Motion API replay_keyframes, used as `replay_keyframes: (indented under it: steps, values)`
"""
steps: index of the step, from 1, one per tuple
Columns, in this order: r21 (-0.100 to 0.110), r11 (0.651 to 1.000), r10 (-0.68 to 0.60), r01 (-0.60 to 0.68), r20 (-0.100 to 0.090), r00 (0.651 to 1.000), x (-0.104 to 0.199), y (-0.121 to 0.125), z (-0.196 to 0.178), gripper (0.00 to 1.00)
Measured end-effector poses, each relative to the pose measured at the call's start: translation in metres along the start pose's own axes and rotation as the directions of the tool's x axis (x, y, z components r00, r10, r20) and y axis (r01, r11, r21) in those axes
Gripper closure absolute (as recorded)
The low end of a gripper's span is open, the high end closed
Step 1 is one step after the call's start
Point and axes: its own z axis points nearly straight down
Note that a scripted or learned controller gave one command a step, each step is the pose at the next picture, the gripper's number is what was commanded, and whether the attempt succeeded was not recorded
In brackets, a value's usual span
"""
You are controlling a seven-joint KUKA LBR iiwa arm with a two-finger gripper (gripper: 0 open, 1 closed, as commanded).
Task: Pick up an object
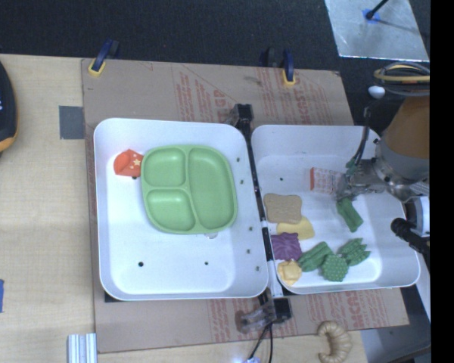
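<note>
My gripper [352,190] is low over the right part of the right bin [287,144], below the grey arm with its orange band [410,125]. A long dark green piece [350,215] lies slanted directly under the gripper, its upper end touching or hidden by the gripper tip. I cannot tell whether it is gripped. To the left lie a brown bread slice [283,205], a yellow piece [296,228] and a purple piece [286,245]. Along the front are green leafy pieces [334,261] and a small yellow piece [289,272].
A small red-and-white item [322,178] lies left of the gripper. The left bin [121,263] holds a green divided plate [189,187] and a red piece [127,163] at its left. Blue clamps [288,68] hold the cardboard at the back. A tan curled object [335,340] lies in front.
</note>
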Motion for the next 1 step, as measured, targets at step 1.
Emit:
replay_keyframes:
  steps: [1]
  values:
    - [0.000, 1.000, 0.003, -0.003, -0.001, 1.000, 0.0046, -0.0790, -0.0493, 1.00]
